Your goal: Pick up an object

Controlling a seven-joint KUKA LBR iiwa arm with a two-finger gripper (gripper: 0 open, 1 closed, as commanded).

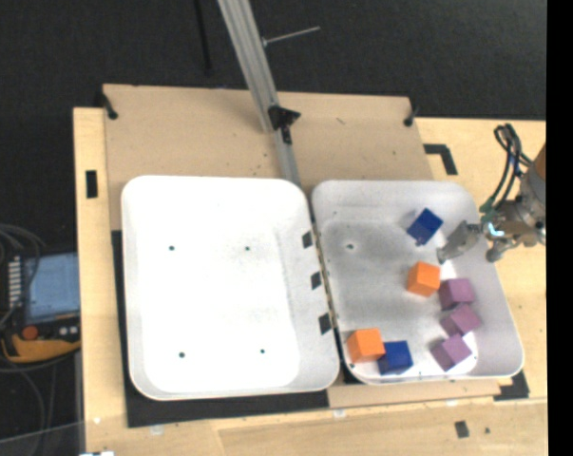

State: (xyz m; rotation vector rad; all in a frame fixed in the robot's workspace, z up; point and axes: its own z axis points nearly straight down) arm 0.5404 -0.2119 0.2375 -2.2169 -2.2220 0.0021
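Note:
The right bin (362, 217) holds several small cubes. A blue cube (425, 225) lies toward the back, with an orange cube (423, 279) just in front of it. Three purple cubes (456, 292) (461, 320) (451, 351) run down the bin's right side. Another orange cube (367, 344) and a blue cube (395, 357) sit side by side at the front. My gripper (476, 245) hangs over the bin's right edge, right of the back blue cube and above the top purple cube. Its fingers (454, 244) are spread open with nothing between them.
The left bin (219, 283) lies beside the right one. A slanted metal rail (253, 55) reaches from the back down to the gap between the bins. A blue device (48, 288) and cables sit off the bench at the left.

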